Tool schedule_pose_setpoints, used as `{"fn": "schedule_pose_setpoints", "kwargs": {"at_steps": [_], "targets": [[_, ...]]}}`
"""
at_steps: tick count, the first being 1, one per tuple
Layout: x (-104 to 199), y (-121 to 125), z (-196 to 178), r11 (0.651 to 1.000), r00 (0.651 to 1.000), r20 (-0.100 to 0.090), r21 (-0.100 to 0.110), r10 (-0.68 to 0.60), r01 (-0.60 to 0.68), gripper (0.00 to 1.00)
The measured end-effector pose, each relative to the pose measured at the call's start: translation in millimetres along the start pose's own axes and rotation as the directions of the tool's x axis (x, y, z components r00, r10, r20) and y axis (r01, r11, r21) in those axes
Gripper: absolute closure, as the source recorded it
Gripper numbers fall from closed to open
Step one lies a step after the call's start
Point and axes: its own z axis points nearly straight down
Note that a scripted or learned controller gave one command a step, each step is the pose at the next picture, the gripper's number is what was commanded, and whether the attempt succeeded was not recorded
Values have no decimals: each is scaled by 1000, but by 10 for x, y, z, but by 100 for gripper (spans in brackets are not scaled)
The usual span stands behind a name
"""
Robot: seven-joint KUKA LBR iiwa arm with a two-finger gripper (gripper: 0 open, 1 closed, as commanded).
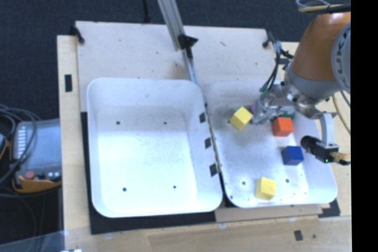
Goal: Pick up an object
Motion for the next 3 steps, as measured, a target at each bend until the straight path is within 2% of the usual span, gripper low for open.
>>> {"fn": "schedule_pose_setpoints", "kwargs": {"at_steps": [2,3], "targets": [[1164,37,-146,1000,1000,-4,6,-6,6,100],[1643,-6,-48,1000,1000,-3,9,-3,4,100]]}}
